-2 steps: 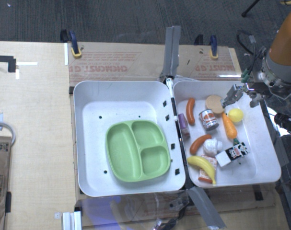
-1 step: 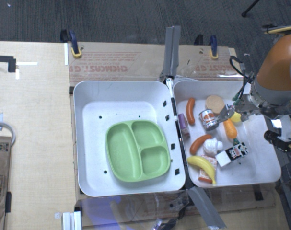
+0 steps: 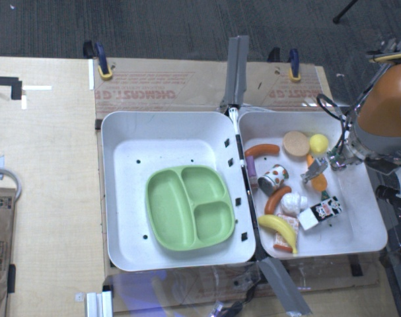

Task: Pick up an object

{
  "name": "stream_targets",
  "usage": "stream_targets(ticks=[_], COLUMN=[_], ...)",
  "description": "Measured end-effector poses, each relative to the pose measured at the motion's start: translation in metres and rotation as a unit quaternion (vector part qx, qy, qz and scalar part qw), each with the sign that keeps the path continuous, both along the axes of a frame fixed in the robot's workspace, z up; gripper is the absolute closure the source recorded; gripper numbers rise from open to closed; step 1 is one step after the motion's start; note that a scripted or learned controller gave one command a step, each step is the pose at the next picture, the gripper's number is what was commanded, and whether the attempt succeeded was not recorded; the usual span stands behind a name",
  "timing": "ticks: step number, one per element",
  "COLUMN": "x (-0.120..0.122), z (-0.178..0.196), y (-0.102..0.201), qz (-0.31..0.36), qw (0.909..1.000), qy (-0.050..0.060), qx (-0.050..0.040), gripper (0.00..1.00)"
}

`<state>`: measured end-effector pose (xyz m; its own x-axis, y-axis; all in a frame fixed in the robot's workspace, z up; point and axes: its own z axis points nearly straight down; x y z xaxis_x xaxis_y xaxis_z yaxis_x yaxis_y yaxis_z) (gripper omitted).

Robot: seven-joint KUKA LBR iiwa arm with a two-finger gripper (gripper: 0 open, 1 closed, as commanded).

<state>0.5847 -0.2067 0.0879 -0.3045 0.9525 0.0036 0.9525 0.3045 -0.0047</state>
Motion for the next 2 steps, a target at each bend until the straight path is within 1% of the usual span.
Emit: stream_targets(ticks=[1, 2], x=[0.0, 0.03], z=[0.006, 0.075], y=[0.0, 0.078], qz=[-0.001, -0.009], qw=[1.0, 1.0], qy=[0.001, 0.0], qx=[0.0006, -0.0009], gripper=[1.0, 1.0])
